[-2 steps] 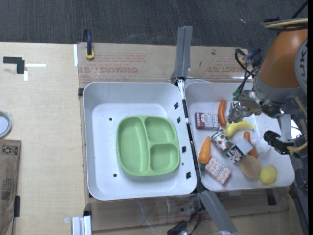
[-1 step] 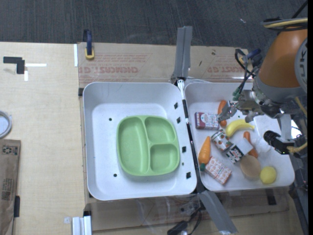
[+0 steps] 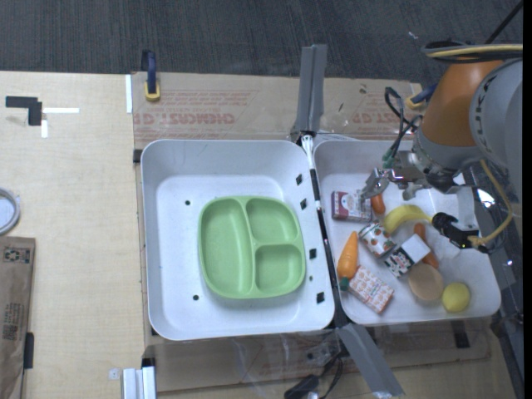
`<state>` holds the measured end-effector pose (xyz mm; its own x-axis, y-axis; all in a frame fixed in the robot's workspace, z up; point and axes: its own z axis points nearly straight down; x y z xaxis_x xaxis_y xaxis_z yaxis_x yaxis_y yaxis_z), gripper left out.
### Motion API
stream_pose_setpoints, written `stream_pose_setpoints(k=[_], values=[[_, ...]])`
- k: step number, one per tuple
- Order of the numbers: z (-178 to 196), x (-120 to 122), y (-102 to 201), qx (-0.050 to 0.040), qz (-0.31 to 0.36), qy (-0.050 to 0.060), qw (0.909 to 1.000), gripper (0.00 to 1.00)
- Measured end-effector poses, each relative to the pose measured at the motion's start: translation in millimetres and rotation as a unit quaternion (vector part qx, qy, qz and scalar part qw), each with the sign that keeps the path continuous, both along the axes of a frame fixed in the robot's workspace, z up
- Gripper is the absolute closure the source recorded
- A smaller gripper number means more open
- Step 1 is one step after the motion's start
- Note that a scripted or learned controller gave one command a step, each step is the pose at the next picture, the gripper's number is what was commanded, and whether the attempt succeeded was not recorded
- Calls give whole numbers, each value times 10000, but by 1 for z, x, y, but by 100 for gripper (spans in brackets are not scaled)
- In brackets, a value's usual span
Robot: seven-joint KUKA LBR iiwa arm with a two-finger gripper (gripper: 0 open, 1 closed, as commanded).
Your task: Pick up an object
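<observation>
Nearest the camera, along the right bin's (image 3: 486, 302) front edge: a patterned carton (image 3: 371, 289), a tan round piece (image 3: 426, 284) and a lemon (image 3: 455, 297), side by side. Just behind them a carrot (image 3: 348, 255) lies tilted by the bin's left wall, with a small red-and-white pack (image 3: 376, 239) and a white box (image 3: 402, 256) beside it. Banana (image 3: 406, 217) sits behind those, mid-bin. A dark red carton (image 3: 351, 206) lies further back and left, just beside the gripper.

Left bin (image 3: 166, 223) holds a green three-section tray (image 3: 252, 246), flat, roughly centred.

Gripper (image 3: 376, 186) sits low over the right bin's rear half, above an orange item (image 3: 379, 204) next to the red carton. Finger spacing cannot be made out at this angle; no object visibly held. Arm (image 3: 474, 106), orange band up top, reaches in from the right over the bin's far corner.

Beyond the bins: cardboard sheet (image 3: 249, 106) under the rear edge, a blue-and-yellow clamp (image 3: 150, 75) at its left end.
</observation>
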<state>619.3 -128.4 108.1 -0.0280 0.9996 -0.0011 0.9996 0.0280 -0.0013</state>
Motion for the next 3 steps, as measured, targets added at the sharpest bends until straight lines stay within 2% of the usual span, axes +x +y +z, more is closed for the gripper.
stream_pose_setpoints(k=[1, 2, 3], values=[[-16, 26, 8, -2, -115, -15, 9999, 0], [-6, 26, 7, -8, -110, -18, 9999, 100], [94, -5, 76, 0, -719, 3, 9974, 100]])
